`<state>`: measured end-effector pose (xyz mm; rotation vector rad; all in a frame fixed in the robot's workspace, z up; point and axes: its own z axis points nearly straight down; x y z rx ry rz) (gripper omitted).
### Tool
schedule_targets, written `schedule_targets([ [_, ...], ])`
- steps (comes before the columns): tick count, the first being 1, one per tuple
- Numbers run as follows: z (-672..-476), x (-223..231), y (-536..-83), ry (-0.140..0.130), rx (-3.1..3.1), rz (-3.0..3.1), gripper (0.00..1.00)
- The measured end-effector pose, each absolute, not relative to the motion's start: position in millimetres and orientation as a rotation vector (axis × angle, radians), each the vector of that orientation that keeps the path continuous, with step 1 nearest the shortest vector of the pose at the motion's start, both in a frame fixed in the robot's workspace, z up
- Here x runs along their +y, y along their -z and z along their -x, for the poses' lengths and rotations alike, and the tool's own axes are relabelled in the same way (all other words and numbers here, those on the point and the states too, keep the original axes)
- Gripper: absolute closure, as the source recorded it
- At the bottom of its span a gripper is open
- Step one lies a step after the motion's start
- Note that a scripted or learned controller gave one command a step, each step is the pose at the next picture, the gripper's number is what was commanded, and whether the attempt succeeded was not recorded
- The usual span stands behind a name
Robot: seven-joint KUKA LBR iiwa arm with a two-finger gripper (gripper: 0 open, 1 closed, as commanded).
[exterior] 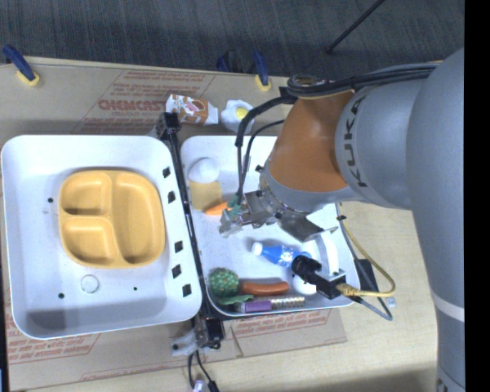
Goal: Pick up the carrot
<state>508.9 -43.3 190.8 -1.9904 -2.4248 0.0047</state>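
The tool (233, 216) hangs low inside the right bin (331, 256), a cluster of small metal and green parts at the end of the grey arm (392, 137), whose smooth orange band (310, 141) bulges just above it. Whether the tool is wide, narrow or gripping anything cannot be told; its tips are too small and cluttered to read.

The carrot (216, 208), a short orange wedge, lies just left of the tool, touching or nearly touching it, against the lower edge of a pale yellow block (204, 193). Above that block sits a round white ball (202, 171).

Below the tool, toward the bin's near wall, lie a white and blue bottle (272, 254) on its side, a bumpy green round thing (223, 281), a glossy reddish sausage shape (264, 286), and a thin purple and silver stick (269, 303).

The left bin (33, 300), shallow white plastic with rounded corners, holds a yellow tray (112, 216) with three rounded compartments. Beyond the bins, on the cardboard-covered counter (106, 96), rest a small brown and white packet (187, 109) and a white and yellow thing (235, 113).
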Motion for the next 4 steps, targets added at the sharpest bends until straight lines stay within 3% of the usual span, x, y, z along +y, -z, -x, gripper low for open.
schedule_targets([
  [1,-574.7,-19.1,-250.7,-0.002,-2.716,1.579,1.0],
  [2,-504.1,-54.1,-191.2,-0.003,-2.817,1.382,1.0],
  [3,-476.7,-67.2,-237.6,-0.001,-2.919,1.161,1.0],
  [4,-529.3,-112.6,-148.7,-0.001,-3.017,0.863,1.0],
])
